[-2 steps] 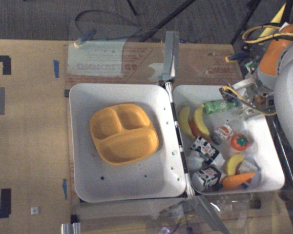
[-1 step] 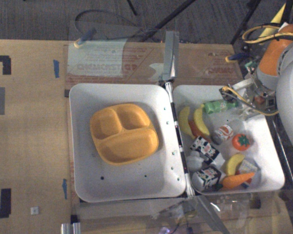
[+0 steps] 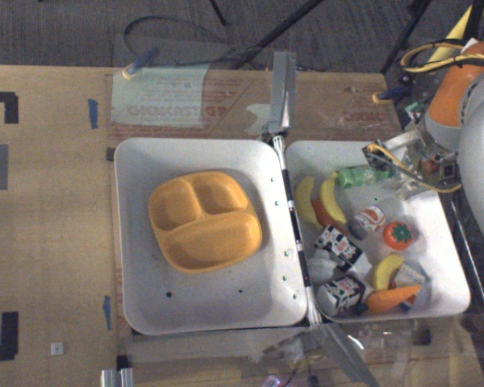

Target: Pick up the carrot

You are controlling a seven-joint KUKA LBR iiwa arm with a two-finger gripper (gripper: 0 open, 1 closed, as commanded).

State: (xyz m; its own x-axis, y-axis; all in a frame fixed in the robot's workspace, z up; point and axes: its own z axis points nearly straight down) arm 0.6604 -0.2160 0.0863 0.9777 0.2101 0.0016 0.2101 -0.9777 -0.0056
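Carrot (image 3: 392, 297) against right bin's (image 3: 452, 248) near wall (crowded), gripper (image 3: 403, 168) well apart

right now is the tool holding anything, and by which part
Cannot be told: the tool sits at the right bin's back edge, away from the carrot, which lies by the front wall.

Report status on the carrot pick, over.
Gripper at right bin's far edge, holding nothing. Carrot at near edge, untouched. Milk carton and banana crowd it.
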